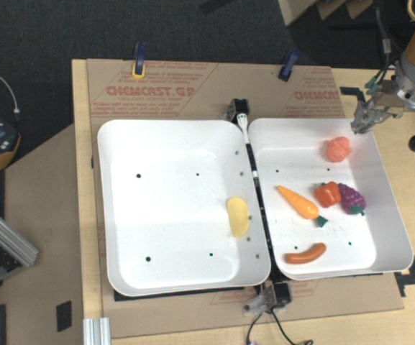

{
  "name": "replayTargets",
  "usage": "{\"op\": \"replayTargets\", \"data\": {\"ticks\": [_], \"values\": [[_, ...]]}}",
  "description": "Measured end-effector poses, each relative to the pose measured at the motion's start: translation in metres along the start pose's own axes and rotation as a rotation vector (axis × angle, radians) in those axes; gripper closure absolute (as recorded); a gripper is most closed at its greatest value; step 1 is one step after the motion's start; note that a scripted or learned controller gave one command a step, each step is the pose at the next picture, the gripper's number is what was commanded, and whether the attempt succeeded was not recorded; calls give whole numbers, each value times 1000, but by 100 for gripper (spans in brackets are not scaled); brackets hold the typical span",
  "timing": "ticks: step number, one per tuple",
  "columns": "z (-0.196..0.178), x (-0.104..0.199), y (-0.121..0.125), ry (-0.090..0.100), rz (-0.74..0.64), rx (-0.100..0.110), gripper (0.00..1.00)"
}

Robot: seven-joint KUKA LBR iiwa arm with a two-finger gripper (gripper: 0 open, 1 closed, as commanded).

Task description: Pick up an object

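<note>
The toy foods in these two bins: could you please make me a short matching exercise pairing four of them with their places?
Things:
1. yellow piece
2. carrot
3. sausage
4. pink ball

Places:
A. nearest the gripper, at the far end of the right bin
B. at the near end of the right bin
C. in the left bin, near its right wall
D. mid right bin, left of the red pepper and grapes

Pairs: 1-C, 2-D, 3-B, 4-A
</note>
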State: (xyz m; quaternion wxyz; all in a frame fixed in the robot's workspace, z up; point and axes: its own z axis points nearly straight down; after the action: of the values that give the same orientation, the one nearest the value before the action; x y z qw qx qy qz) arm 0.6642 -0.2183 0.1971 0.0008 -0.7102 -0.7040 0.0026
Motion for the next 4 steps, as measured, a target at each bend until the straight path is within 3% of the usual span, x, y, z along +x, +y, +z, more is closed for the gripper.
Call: {"op": "replayTargets", "data": {"ticks": [1, 2, 3, 4], "values": [[-38, 53, 3, 1, -13, -10, 100], [-66, 132, 2, 4, -17, -11, 100], [-65, 199, -57, 6, -15, 0, 100], [-1, 124, -51, 1, -2, 3, 100]]}}
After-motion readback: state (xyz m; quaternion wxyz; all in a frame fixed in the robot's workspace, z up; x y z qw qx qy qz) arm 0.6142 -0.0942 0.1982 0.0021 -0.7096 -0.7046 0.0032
